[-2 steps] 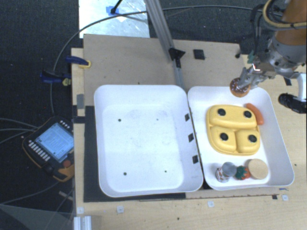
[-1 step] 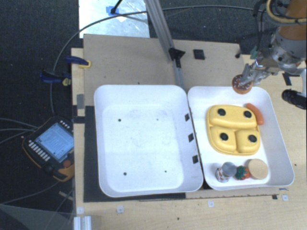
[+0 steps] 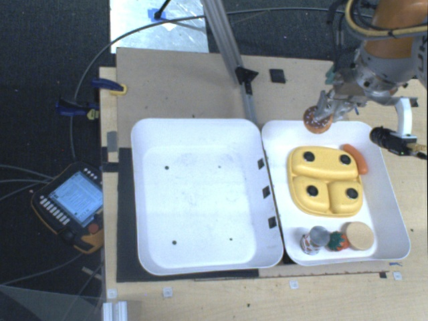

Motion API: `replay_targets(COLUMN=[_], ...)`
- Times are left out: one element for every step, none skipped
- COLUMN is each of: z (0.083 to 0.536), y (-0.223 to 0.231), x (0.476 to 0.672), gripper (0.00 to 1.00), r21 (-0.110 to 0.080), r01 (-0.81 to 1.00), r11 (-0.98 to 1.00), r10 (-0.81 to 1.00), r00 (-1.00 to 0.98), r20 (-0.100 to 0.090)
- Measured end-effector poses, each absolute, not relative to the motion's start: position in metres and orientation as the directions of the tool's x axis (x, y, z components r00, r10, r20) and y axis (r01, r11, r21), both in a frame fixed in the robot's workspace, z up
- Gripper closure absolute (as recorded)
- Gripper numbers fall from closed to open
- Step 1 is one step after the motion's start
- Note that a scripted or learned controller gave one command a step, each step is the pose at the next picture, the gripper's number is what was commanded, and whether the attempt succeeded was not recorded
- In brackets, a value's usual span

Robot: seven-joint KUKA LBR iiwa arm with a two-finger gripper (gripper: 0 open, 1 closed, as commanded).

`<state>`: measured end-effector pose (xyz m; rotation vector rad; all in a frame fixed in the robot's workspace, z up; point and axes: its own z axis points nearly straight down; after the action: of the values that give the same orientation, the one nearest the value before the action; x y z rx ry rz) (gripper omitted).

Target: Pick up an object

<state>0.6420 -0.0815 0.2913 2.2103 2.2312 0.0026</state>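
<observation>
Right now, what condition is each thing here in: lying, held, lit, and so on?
Gripper: above the right bin's far rim, at a small brown round object.
Yellow tray: lying flat in the right bin.
Orange piece: resting beside the tray.
Left bin: sitting level.
Handheld screen: lit.

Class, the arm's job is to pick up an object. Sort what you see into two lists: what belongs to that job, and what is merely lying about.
Job:
gripper
small brown round thing at its tip
yellow tray
orange piece
tan disc
right bin

Lying about:
left bin
handheld controller
clamps
</observation>
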Motion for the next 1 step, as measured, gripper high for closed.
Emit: replay_targets(z=[0.2912], y=[-0.0314], x=[0.6270], gripper=[1.00], r21=[0.001], r01=[1.000], r11=[0.009], r10=[1.000], r00=[-0.009], r20=[0.001])
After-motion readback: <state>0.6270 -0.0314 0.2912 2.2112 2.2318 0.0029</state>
